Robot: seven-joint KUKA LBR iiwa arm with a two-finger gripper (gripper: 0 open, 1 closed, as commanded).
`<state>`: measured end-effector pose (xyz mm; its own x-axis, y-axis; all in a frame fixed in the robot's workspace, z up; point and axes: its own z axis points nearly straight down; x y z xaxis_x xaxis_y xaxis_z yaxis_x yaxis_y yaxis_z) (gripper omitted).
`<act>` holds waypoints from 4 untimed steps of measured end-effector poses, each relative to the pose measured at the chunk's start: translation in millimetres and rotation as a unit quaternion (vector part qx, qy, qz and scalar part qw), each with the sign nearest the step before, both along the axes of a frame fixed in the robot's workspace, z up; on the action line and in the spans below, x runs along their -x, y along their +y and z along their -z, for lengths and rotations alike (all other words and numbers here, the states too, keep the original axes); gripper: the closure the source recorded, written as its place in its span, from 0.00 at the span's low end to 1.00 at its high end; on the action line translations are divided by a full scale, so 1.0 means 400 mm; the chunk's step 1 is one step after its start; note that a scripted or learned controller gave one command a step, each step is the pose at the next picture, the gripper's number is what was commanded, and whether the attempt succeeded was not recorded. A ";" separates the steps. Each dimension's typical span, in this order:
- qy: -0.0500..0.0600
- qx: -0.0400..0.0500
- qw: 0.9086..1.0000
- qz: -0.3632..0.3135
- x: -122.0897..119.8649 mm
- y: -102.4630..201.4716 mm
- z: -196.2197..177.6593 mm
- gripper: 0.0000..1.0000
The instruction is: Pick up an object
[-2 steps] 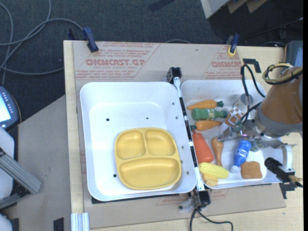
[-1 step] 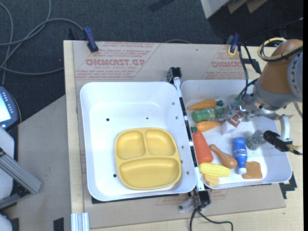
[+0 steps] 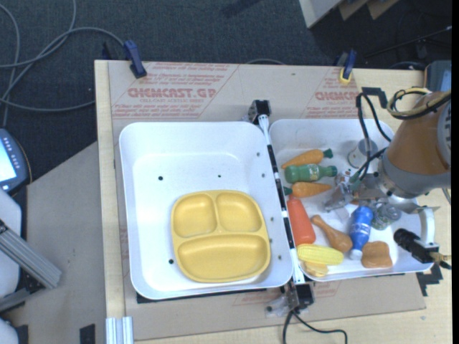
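Because our claw [image 3: 344, 192] hangs low among crowded toy food in the right bin [image 3: 287, 131], we cannot tell its grip state. Just beside it lie the blue bottle [image 3: 360, 224] and drumstick [image 3: 331, 233]; beyond, two carrots [image 3: 307, 157] and a green bottle [image 3: 310, 172]. We could nudge neighbours or close on nothing.

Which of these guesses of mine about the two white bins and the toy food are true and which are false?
1. The yellow divided plate lies in the left bin. True.
2. The toy food is spread evenly over both bins. False: the pieces all lie in the right bin.
3. A blue bottle lies in the right bin. True.
4. The corn cob lies at the far edge of its bin. False: it lies at the near edge.
5. The arm hangs over the left bin. False: it is over the right bin.
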<state>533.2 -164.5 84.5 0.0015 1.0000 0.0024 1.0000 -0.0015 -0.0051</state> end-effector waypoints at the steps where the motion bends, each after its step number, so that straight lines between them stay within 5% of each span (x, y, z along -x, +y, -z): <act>1: -0.005 0.002 1.000 -0.002 -0.137 -0.023 -0.002 0.00; 2: -0.006 0.002 1.000 -0.001 -0.135 -0.023 -0.029 1.00; 3: 0.005 0.004 1.000 -0.006 -0.333 0.119 -0.015 1.00; 4: -0.006 0.000 1.000 -0.004 -0.262 0.276 -0.267 1.00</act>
<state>638.1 -54.0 191.2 -0.0061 1.0000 0.0018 1.0000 0.0061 0.0073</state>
